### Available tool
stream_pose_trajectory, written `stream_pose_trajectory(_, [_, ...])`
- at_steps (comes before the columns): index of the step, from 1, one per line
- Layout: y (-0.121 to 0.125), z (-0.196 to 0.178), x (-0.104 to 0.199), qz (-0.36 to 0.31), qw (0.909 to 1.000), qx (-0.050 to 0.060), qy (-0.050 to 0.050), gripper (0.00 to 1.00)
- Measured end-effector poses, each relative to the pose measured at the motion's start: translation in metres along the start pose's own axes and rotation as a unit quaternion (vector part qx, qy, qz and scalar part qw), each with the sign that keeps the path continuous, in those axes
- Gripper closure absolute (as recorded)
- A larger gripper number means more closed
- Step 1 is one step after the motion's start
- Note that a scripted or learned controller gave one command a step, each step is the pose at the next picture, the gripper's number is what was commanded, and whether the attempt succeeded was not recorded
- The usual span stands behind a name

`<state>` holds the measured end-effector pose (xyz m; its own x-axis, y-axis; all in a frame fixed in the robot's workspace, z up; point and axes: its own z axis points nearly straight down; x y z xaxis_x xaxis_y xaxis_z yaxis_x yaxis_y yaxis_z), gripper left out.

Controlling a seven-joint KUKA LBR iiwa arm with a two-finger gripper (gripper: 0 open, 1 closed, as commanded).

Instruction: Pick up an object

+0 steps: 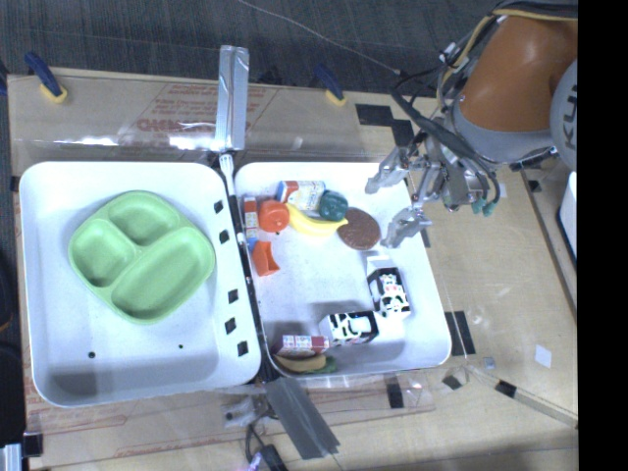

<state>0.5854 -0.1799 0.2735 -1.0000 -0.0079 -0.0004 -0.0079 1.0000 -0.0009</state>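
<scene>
My gripper hangs over the right bin's upper right corner, fingers spread open with nothing between them. Just left of it lie a brown round cookie, a yellow banana, a teal object and a small can. An orange round piece and an orange wedge lie near the bin's left wall. Two black-and-white cow-patterned boxes rest lower right. A small carton and another banana lie at the front edge.
The left bin holds a green divided plate. A grey metal bar stands at the divider between the bins. Blue clamps grip the bench's back edge. Cables hang around the arm's wrist.
</scene>
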Motion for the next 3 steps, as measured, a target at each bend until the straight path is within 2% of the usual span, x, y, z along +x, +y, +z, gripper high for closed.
stream_pose_trajectory(1, [-0.012,0.147,0.032,-0.01,0.9999,-0.002,0.004,0.0])
stream_pose_trajectory(2, [-0.017,0.165,0.059,0.058,0.9981,0.002,-0.017,0.0])
stream_pose_trajectory(3, [0.067,0.18,0.009,0.001,1.0,-0.002,-0.002,0.0])
